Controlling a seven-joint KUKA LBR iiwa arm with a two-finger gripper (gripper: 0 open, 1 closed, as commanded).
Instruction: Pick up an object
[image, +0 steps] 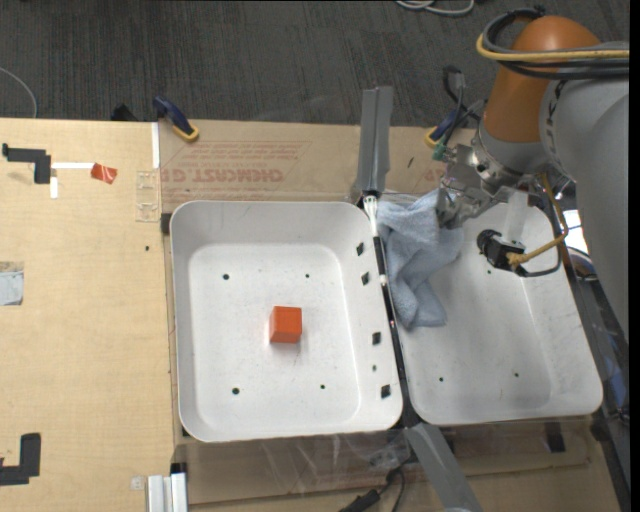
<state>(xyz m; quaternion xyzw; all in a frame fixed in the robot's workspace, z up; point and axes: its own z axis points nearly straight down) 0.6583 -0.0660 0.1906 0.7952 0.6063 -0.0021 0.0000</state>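
Nearest the camera, well to the left of the fingers (448, 212) and below them in the view, the orange block (286, 325) is lying alone on the floor of the left bin (180, 330), roughly at its middle and touching neither wall. Beside it, the right bin (520, 345) is spreading out below the fingers.

The cloth (415, 262), a pale blue-grey rag, is the thing being handled. It is hanging from the fingers down and to their left. Its lower folds are resting against the right bin's left wall, and one edge is lapping onto the rim between the two bins.

The gripper (452, 208) is hovering over the far left corner of the right bin. Its fingers are closing tight on the cloth's upper corner, which is rising into a peak between them. A black cable (510, 250) is looping just to the right of the fingers.

Up and to the right of them, the arm's orange band (525, 85) is leaning in from the right.

Farther back, a grey post (375, 140) is standing just left of the fingers, and a printed cardboard sheet (250, 165) is lying behind the left bin. A blue and yellow clamp (176, 119) is gripping the sheet's far left corner.
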